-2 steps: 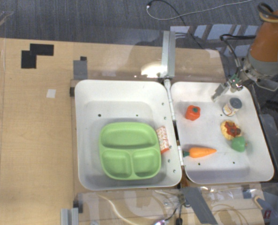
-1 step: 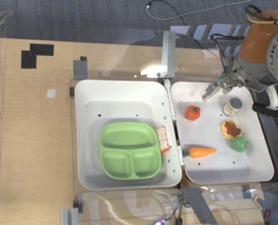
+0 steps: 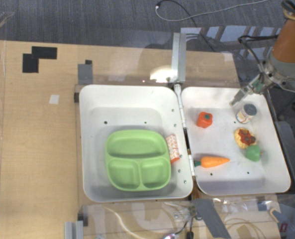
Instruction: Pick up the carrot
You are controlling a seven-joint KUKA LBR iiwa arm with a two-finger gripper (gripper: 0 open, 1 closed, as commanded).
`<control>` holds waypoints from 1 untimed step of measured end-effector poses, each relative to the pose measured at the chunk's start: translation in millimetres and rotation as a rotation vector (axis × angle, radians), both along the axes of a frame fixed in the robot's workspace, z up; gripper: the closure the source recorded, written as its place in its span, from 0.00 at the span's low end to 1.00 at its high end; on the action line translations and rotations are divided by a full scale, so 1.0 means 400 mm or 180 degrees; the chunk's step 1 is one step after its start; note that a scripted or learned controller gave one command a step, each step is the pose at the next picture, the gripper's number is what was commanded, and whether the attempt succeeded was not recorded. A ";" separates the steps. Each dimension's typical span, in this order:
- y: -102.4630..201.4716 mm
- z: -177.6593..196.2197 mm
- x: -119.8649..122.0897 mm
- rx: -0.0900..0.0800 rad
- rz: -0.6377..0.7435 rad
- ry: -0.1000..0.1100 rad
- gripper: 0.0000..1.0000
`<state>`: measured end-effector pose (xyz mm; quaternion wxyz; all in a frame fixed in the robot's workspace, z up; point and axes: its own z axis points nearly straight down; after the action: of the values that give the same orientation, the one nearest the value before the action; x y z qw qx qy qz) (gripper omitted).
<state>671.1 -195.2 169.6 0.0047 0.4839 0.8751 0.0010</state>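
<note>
Gripper [image 3: 240, 96] finger spacing: cannot tell (too small). Carrot [image 3: 213, 161] lies well below-left of it, untouched.

I see my arm [image 3: 291, 44] at the upper right, orange band up, and the gripper [image 3: 244, 94] points down-left; its tips look perhaps blurred.

light: bright, even | glare: bench [image 3: 159, 74] behind bins | shadows: soft | focus: slightly soft

Smooth matt plastic carrot [image 3: 213, 161]
</note>
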 end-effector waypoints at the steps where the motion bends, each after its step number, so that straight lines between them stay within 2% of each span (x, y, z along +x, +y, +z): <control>1: 0.000 0.000 0.000 0.0001 0.0000 0.0001 0.00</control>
<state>671.1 -195.1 169.6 0.0046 0.4838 0.8751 0.0011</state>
